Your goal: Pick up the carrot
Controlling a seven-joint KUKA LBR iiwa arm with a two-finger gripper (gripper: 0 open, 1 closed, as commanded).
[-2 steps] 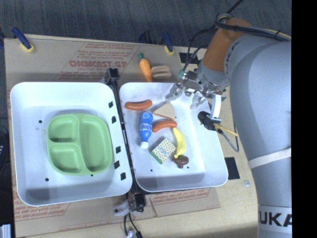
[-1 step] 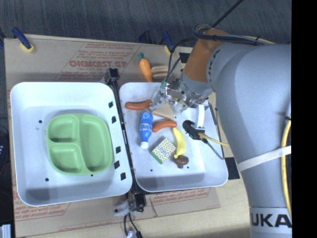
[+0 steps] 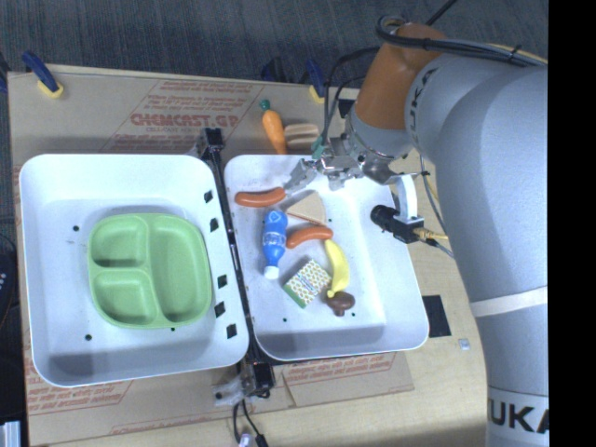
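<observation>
The left white bin holds a green divided plate lying flat near its middle. A black clip strip runs between the two bins. In the right white bin lie a sausage near the back left, a blue and white bottle below it, a wedge of sandwich, a second sausage, a patterned small box, a banana with a dark brown piece at its lower end. The carrot lies outside the bins, on the cardboard just behind the right bin's back rim, touching a bun-like item on its right. The gripper hangs over the back edge of the right bin, near the first sausage and sandwich wedge, its fingers slightly spread with nothing between them. The bins rest on printed cardboard over a wooden bench; dark grey carpet lies beyond.
</observation>
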